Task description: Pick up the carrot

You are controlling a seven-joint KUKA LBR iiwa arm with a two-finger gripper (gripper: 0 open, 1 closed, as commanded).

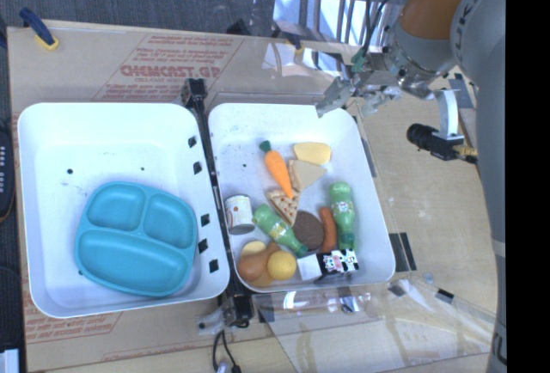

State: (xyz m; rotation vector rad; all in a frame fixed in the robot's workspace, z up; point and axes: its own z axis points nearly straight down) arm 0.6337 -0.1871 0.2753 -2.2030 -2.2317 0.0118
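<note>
The metal two-finger end effector is seen above the far right corner of the right-hand shallow white plastic bin, with nothing between its fingers; whether they are spread or closed cannot be told from this slanted view; it is judged to be poised at the rim because the approach to the pick is not yet made. The small orange toy carrot with a green top lies down and to the left of the end effector, inside that bin, its green end pointing to the far wall; it is just beside a pale yellow wedge, so a clean closing on it alone is judged to call for care. One carrot is counted; two green toy bottles lie nearer the camera; one small can stands left of them. One blue divided plastic tray rests in the second white bin, far left of the end effector; two bins are counted on the surface.
</note>
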